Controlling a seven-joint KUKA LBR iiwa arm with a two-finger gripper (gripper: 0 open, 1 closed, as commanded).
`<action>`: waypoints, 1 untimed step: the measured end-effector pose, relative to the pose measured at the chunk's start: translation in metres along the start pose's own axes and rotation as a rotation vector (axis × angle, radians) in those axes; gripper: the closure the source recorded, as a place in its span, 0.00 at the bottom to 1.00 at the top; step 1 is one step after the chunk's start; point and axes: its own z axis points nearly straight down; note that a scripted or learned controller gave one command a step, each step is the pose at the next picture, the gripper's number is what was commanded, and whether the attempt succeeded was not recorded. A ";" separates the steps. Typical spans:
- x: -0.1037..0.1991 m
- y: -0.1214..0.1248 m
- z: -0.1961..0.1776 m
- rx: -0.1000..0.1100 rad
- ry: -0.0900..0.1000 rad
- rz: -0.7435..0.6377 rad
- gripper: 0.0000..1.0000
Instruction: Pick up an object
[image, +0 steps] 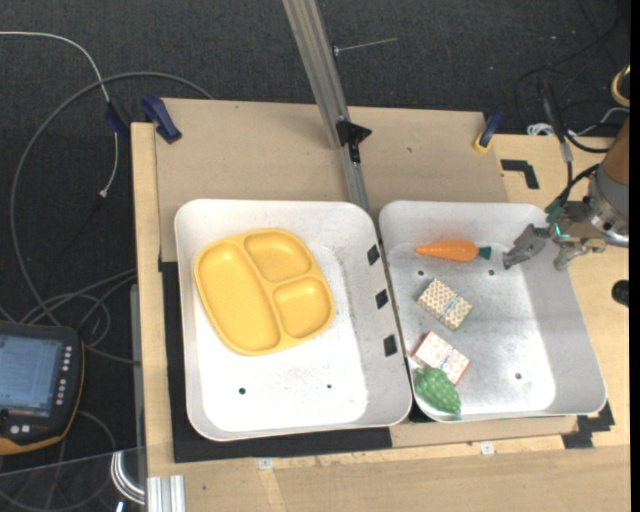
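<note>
Gripper (543, 247) is hanging over the right bin's (560, 330) upper right edge, fingers spread apart with nothing between them. A toy carrot (449, 251) lies a little to its left in that bin, and below it sit a patterned little box (444, 303), a second small box (441, 357) and a green toy (438, 389) in the bottom left corner. The left bin (340, 390) has a yellow divided plate (263, 289).
</note>
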 end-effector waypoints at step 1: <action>0.000 0.000 0.000 0.000 0.000 0.000 0.00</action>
